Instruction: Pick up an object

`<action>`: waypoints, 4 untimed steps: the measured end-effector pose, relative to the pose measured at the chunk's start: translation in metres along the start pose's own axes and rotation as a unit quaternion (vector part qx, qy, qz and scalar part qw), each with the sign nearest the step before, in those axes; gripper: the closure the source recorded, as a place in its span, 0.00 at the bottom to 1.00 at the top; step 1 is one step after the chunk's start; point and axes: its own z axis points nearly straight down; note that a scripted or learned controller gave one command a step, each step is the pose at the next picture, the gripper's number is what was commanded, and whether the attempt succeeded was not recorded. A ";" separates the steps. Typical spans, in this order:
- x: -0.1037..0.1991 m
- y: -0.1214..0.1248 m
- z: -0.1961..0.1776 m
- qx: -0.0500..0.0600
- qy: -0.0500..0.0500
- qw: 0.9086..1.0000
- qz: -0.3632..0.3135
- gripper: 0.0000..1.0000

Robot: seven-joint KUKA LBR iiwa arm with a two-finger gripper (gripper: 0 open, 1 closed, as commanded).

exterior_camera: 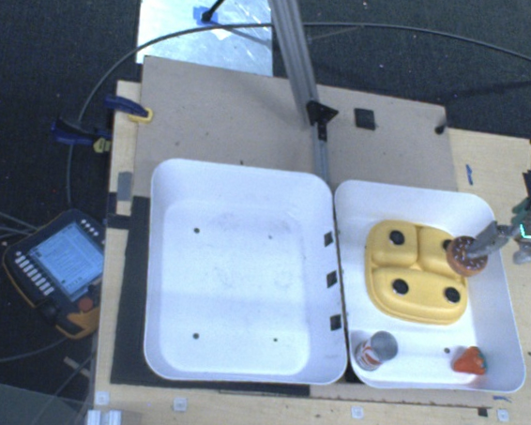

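Reaching from the right, end effector seemingly touches donut; fingers unclear.

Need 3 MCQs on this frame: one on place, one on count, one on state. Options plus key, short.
1. Where does the yellow block lie?
A. left bin
B. right bin
C. on the bench outside the bins

2. How many black dots show on top of the yellow block?
A. two
B. six
C. four

3. How does the small can lie?
A. inside the right bin, near its front left corner
B. stacked on the yellow block
C. hanging over the bin's rim

Key:
1 B: the block sits in the bin on the arm's side, with a brown round piece at its right edge.
2 C: two dots on the far half, two on the near half.
3 A: the can rests on the bin floor in front of the block, with a red-orange piece toward the other front corner.
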 end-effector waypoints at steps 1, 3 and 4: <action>0.000 0.001 -0.001 -0.001 0.000 1.000 0.000 0.00; -0.009 -0.003 0.085 0.000 0.000 1.000 0.001 0.00; 0.000 0.002 0.134 0.000 0.000 1.000 0.000 0.00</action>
